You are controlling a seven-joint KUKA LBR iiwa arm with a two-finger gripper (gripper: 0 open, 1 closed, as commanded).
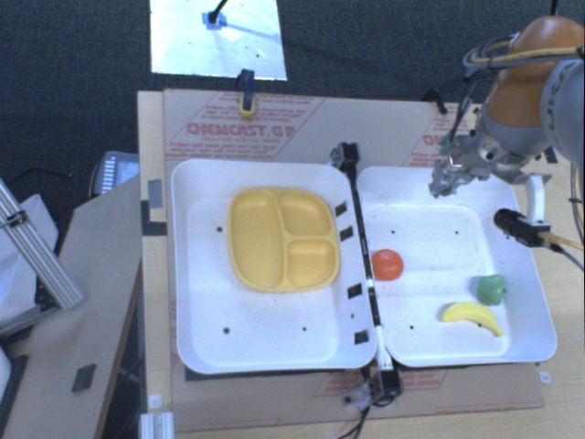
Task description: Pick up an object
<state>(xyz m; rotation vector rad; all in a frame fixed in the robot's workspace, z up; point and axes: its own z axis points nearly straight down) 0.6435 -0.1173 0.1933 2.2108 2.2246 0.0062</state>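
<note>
Camera view: gripper (445, 183) hangs, seemingly empty, over right bin (457, 222)

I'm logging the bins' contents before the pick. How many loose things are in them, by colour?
Yellow: 2, the divided plate and the banana
Orange-red: 1, the round fruit
Green: 1, the small fruit
Total: 4

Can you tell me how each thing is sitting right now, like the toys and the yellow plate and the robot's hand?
Yellow plastic divided tray: lying flat, right side up, in the left white bin.
Round orange-red ball: resting near the right white bin's left edge.
Yellow plastic banana: lying on its side.
Small green round toy: sitting just above the banana.
End effector: above the right bin's far edge, holding nothing.
</note>
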